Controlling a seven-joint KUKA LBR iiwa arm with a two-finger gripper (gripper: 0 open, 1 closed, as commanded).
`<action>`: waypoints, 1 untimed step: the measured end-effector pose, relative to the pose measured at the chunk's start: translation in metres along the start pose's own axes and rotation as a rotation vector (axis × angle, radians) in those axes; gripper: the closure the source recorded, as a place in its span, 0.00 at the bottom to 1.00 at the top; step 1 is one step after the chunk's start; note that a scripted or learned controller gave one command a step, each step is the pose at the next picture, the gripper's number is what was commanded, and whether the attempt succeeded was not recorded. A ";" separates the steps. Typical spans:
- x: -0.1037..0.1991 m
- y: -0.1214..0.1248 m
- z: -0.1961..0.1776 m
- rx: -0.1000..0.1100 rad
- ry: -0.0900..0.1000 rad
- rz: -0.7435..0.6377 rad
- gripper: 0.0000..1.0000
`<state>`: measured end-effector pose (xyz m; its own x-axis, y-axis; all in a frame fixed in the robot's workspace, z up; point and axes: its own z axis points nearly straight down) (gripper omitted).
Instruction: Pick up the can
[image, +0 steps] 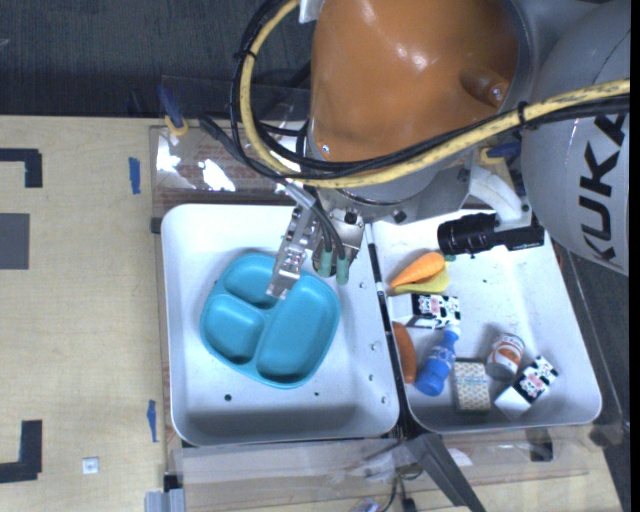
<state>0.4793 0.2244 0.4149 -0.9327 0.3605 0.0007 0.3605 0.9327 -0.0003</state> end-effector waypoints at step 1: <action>0.000 0.001 -0.019 -0.006 -0.007 -0.356 1.00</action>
<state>0.4801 0.2253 0.4341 -0.9999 0.0132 -0.0070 0.0132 0.9999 0.0041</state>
